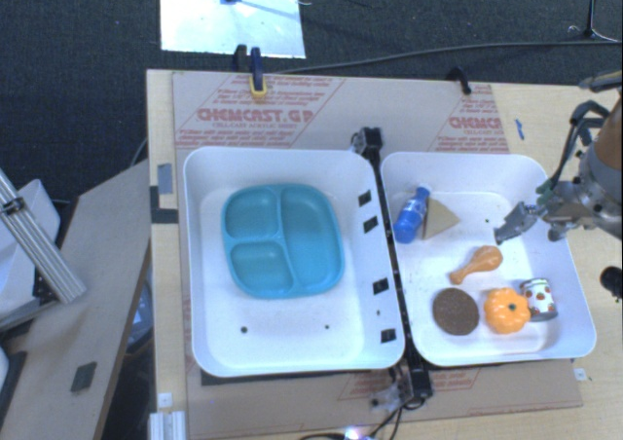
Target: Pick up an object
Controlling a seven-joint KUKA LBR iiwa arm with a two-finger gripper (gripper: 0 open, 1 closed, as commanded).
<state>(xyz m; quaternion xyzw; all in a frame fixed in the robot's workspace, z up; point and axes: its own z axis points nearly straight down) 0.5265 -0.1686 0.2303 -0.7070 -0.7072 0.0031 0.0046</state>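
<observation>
The right bin (545, 175) holds several small objects. A blue bottle (412, 214) lies beside a tan wedge (441, 218) near the bin's back left. A tan drumstick (477, 263) sits in the middle. A brown disc (455, 311), an orange pumpkin (506, 310) and a small can (538, 299) line the front. My gripper (513, 224) hangs over the right side of this bin, just right of and above the drumstick, with nothing seen in it.
The left bin (214, 331) bears a blue divided plate (282, 238). A black divider with clips (384, 253) runs between the bins. The arm's wrist (584, 200) overhangs the right bin's right wall.
</observation>
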